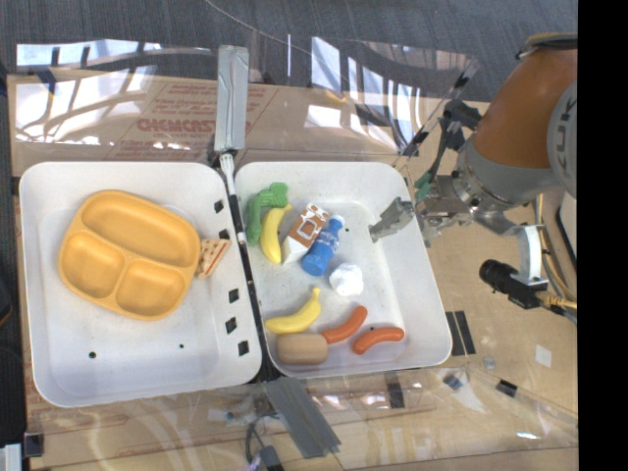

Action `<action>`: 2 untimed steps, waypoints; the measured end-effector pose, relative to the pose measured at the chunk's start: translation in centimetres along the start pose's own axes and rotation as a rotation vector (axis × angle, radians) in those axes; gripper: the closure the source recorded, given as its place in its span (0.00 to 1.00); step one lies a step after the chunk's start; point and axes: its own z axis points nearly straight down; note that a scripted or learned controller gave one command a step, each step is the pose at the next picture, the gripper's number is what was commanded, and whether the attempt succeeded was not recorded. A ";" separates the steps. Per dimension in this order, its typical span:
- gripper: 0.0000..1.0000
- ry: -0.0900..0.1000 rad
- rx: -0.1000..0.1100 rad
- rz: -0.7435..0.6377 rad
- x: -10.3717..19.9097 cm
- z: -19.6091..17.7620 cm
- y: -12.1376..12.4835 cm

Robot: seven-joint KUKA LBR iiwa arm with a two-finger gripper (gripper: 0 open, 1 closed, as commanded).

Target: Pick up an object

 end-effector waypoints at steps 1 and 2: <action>0.00 0.001 -0.004 0.152 3.6 17.4 -3.1; 1.00 0.000 0.001 0.148 3.5 16.7 -3.1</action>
